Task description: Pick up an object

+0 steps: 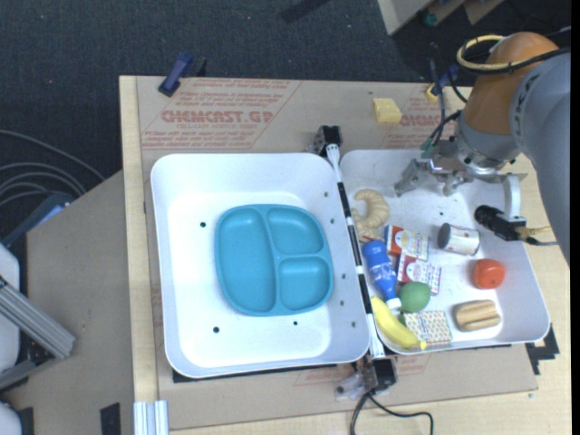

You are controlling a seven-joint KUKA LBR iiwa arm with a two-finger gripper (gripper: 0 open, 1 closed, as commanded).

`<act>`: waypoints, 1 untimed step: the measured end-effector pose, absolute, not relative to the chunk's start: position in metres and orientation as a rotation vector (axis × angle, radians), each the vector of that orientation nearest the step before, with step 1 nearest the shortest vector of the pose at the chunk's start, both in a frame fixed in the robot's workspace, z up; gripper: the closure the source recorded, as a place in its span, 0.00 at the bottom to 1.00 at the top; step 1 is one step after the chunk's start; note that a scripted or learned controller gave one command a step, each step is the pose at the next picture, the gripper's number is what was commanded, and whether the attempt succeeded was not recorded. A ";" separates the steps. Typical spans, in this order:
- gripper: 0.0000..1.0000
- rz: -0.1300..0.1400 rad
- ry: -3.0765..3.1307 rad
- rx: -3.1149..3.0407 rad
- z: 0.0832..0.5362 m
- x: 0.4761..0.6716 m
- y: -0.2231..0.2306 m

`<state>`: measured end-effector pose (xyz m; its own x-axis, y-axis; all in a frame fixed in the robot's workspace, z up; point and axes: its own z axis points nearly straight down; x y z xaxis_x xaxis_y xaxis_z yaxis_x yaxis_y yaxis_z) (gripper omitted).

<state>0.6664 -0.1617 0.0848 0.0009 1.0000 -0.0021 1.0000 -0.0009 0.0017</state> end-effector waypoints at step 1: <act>1.00 0.002 2.219 2.216 0.096 0.668 -0.161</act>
